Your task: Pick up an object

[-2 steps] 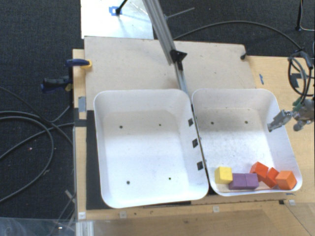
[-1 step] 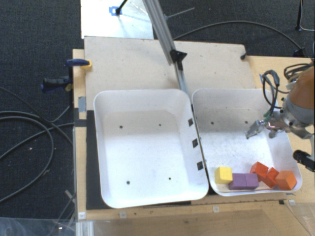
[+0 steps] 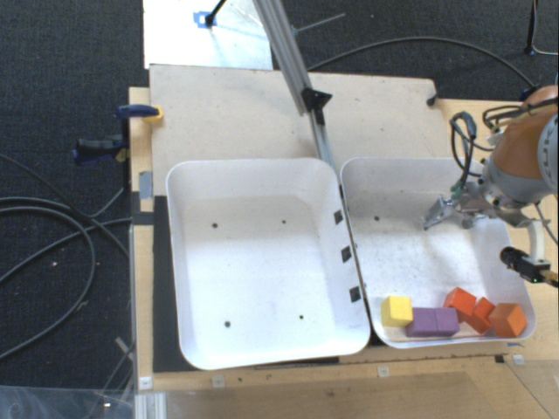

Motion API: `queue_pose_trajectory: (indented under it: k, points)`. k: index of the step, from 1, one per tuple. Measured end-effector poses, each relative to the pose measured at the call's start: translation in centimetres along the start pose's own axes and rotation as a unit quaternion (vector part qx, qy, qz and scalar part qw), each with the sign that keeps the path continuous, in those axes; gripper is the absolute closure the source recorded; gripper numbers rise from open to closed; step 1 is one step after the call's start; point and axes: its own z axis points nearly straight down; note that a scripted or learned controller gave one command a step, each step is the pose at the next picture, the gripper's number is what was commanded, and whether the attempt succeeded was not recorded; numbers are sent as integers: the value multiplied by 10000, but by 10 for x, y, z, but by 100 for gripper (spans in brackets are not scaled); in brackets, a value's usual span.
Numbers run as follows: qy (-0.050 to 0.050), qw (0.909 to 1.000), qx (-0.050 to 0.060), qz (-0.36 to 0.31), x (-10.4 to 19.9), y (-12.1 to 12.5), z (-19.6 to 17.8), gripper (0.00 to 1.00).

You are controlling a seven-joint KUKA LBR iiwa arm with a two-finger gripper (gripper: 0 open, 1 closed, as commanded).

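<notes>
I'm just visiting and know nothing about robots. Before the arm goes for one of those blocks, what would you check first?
1. Blocks in view: ok. Yellow block, purple block and orange blocks lie along the right bin's near edge.
2. Gripper over that bin: ok.
3. Gripper above a block: not ok; it hangs over bare floor, farther back.
4. Gripper ready to close: cannot tell.
5. Blocks separated: not ok; purple and orange ones touch.
</notes>
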Motion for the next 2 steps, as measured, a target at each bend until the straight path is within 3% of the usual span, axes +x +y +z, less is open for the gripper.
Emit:
queue_pose_trajectory:
  k: [1, 2]
  points:
    - [4, 10000, 1, -22, 34, 73, -3, 0]
    - [-7, 10000, -7, -13, 31, 71, -14, 100]
